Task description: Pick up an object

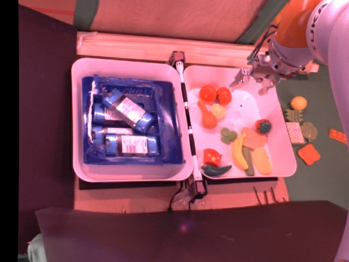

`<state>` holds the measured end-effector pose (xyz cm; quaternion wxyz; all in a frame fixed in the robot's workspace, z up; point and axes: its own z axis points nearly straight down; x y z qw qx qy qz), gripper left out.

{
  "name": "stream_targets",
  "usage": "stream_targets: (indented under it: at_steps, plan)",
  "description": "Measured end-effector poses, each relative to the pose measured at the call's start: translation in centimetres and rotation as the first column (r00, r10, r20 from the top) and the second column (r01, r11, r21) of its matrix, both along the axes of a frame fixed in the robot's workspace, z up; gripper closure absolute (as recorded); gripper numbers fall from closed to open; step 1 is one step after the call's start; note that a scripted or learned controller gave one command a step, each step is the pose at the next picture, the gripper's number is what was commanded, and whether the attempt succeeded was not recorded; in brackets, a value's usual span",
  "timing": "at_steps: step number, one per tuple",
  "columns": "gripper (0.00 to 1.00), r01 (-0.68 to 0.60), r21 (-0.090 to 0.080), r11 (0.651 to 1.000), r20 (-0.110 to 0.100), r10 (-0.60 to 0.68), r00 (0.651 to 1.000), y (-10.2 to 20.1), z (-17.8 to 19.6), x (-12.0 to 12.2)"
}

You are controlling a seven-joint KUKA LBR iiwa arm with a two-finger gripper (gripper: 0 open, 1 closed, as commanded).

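We have our gripper (253, 81) hanging over the far edge of the right bin (286, 146), its fingers spread wide and nothing between them. The toy food lies below and nearer the camera: two tomatoes (215, 94) touching each other, a drumstick (207, 115) just beside them, and a tight cluster around the banana (239, 152) further on. We judge the tomatoes the best target, being closest and round. To do this well, we should centre over one tomato, turn the fingers so neither lands on its twin, and descend fully before closing.
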<state>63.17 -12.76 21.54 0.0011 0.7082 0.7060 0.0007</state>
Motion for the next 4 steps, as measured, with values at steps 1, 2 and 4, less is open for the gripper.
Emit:
stream_targets:
  at_steps: [1, 2, 4]
  plan:
    - [0.00, 0.000, 0.000, 1.000, 0.000, 0.000, 1.000, 0.0, 0.0, 0.0]
    - [0.00, 0.002, -0.001, 1.000, -0.006, -0.002, 1.000, -1.1, -5.3, -0.4]
    - [0.00, -0.001, -0.004, 1.000, 0.011, 0.001, 1.000, -2.5, -11.5, 0.4]
